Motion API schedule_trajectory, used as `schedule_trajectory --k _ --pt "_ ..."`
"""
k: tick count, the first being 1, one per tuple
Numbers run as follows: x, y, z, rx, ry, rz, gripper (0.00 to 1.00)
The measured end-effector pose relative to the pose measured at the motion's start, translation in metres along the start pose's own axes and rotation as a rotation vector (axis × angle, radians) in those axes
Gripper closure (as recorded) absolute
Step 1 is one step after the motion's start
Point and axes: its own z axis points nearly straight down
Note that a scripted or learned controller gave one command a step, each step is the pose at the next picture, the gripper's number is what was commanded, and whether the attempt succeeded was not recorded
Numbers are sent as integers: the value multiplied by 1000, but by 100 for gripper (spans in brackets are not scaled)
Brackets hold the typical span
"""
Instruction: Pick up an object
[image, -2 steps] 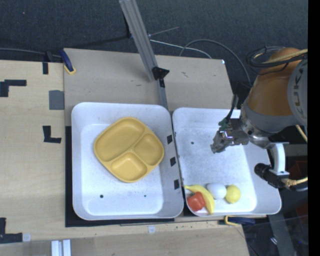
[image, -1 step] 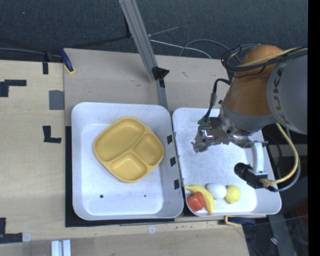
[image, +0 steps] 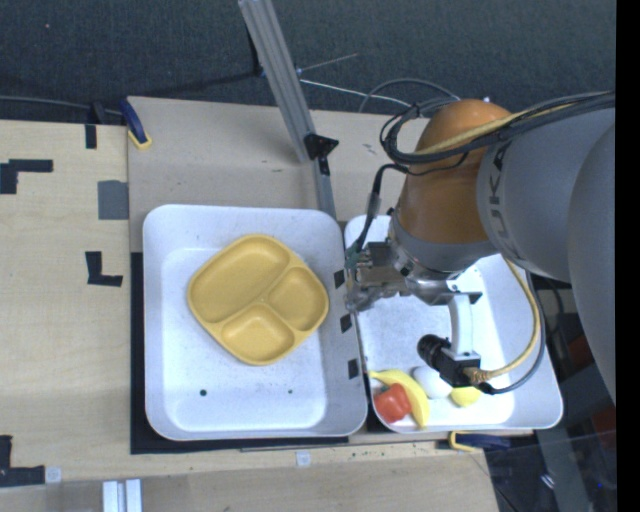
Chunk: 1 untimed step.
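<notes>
Bins: two white, side by side on the tabletop (image: 70, 330).
Left bin (image: 165, 385): one yellow divided plate (image: 258, 298).
Right bin (image: 530, 395): one red-and-yellow toy (image: 400, 398), one small yellow piece (image: 464, 396), at its near edge.
Arm (image: 470, 190): over right bin.
Jaws: state cannot be told.

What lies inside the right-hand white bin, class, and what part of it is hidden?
At the right bin's near end lie a red object, a curved yellow piece and a small yellow piece. The arm covers its far end, so anything there is hidden.
</notes>
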Motion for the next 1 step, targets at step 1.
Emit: schedule_trajectory --k 1 --pt "48 -5 15 2 1 -3 100"
